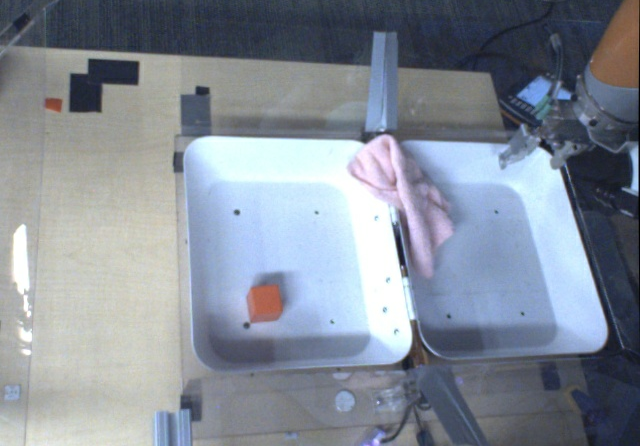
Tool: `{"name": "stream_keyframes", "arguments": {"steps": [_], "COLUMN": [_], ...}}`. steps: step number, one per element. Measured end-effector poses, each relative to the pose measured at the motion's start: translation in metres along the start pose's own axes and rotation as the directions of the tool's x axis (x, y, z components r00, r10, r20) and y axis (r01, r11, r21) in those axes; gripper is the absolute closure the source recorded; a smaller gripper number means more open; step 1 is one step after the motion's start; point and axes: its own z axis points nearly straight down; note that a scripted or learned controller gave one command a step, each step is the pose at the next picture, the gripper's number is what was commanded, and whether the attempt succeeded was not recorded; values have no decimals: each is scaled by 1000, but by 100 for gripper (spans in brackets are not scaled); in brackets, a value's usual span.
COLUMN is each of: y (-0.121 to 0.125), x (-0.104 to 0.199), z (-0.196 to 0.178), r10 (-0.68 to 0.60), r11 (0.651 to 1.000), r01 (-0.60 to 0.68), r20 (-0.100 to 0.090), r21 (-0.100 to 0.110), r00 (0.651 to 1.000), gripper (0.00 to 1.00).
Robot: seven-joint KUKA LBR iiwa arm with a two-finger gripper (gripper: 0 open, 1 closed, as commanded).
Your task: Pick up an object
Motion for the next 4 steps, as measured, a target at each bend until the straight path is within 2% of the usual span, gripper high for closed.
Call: {"name": "stream_keyframes", "arguments": {"steps": [1, 2, 3, 4], "y": [13, -58, -5, 9], "x": [17, 104, 111, 103], "z": [48, 102, 103, 103], "r10": [-106, -321, -421, -638], "r11": [994, 947, 907, 769], "r01": [106, 321, 421, 639], "r20": [0, 4, 6, -10], "r21": [2, -11, -10, 20], "r00": [994, 947, 907, 770], "gripper": [0, 0, 0, 0]}}
